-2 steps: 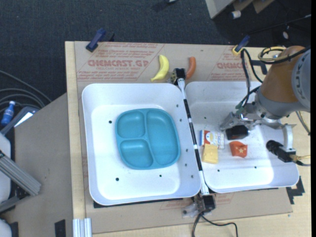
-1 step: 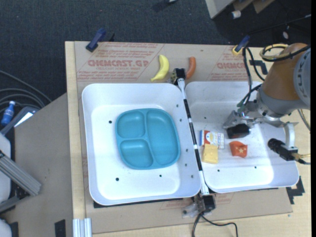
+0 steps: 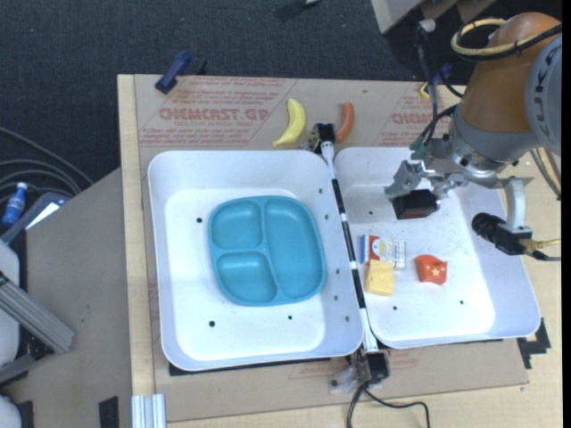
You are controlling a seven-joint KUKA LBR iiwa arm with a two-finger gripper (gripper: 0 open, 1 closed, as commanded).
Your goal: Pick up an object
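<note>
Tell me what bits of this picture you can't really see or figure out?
- Hand, camera view: too small and dark to tell whether it is open or shut, or whether it touches the right bin floor.
- Small packet, camera view: its print is too small to read, and the yellow block covers its lower edge.
- Arm, camera view: cut off by the right edge.

Two white bins sit side by side on a brown bench: the left bin holds a blue divided plate, while the right bin holds a yellow block, a small striped box and a red piece. The gripper hangs low over the right bin's upper part, apart from those three things. A banana and a small orange sausage lie on the bench beyond the bins.
</note>
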